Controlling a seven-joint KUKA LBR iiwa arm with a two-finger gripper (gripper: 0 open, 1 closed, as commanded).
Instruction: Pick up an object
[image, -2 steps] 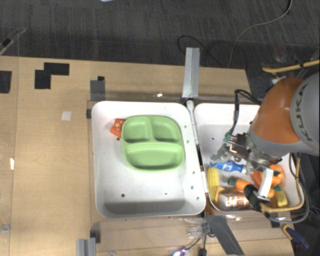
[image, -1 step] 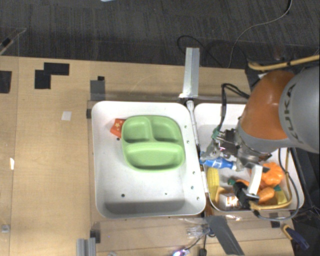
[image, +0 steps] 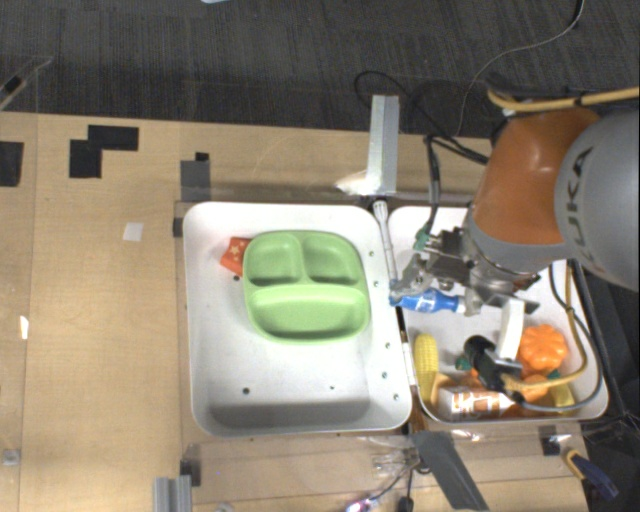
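Observation:
My gripper (image: 432, 285) hangs over the left side of the right bin (image: 597, 385), close to the wall between the two bins. A blue and white object (image: 425, 300) lies right under it, pointing toward the divider. Whether the gripper touches it is unclear. Further front in the same bin lie a yellow corn cob (image: 427, 362), an orange pumpkin-like toy (image: 543, 347), a brown bottle with a label (image: 470, 403), a white piece (image: 511, 327) and a black piece (image: 480, 357).
The left bin (image: 215, 390) holds a green divided plate (image: 303, 284) with a red item (image: 234, 256) poking out at its back left. A metal post (image: 383, 150) stands behind the bins. Cables run behind the right bin.

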